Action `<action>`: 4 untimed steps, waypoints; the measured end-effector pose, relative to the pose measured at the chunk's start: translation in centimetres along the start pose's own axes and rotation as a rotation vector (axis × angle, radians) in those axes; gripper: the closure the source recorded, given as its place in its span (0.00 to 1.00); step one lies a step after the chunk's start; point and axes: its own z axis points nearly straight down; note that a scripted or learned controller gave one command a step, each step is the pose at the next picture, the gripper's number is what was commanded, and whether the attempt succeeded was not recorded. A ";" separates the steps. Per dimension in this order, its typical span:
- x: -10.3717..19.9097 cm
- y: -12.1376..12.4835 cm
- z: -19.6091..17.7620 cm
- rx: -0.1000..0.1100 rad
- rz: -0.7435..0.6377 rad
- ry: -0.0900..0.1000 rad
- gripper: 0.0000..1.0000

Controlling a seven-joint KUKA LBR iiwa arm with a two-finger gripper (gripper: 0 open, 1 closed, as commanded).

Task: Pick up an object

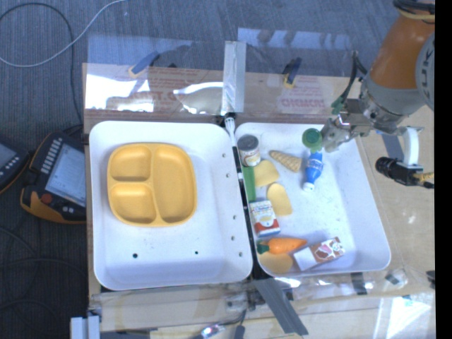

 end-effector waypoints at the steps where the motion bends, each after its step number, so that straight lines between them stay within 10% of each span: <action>1: -0.5 -5.5 15.3 -0.010 0.039 0.001 1.00; 2: -0.4 -5.5 15.4 -0.011 0.038 0.000 0.00; 3: 3.9 2.2 15.5 -0.012 0.036 -0.003 0.00; 4: 4.0 2.2 14.5 -0.010 0.033 -0.002 1.00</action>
